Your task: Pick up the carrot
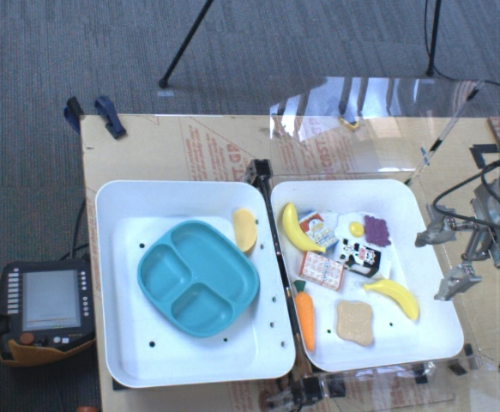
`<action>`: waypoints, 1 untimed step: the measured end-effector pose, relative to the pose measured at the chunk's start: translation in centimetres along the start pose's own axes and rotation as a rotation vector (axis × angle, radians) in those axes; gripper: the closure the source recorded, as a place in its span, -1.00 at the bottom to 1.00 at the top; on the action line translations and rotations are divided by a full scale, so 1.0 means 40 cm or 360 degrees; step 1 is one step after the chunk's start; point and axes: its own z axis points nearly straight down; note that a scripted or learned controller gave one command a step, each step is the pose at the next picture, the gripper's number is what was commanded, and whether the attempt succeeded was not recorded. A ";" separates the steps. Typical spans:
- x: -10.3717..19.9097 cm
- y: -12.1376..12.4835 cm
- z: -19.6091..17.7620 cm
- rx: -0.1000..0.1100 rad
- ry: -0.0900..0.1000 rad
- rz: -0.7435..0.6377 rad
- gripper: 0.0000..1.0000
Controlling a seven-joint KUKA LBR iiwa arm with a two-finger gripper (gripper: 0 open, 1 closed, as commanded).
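A brown surface is standing on grey carpet and is carrying two white bins side by side, with a clear panel rising behind the right one. The left bin is holding a teal tray and a pale yellow piece against its right wall. The right bin is holding the carrot, which is lying lengthwise against the bin's left wall near the front corner, green top pointing away from the viewer. Just beside it are sitting a printed card and a toast slice; two bananas, a carton, an egg and grapes are lying further back and to the right. The gripper is hanging at the right bin's right edge, fingers spread wide and holding nothing, well apart from the carrot, so the approach appears not yet begun. Risks judged from here: the carrot is lying close against the bin wall, so one finger may be striking the rim or finding no room on that side, and a closure across the tapered end may be slipping off. Crossing the bin, the gripper may be dragging the nearer banana or the toast, and a descent slightly off could be closing on the card instead of the target.
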 end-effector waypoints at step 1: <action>0.064 0.170 0.428 -0.0010 0.0025 -0.0042 -1.00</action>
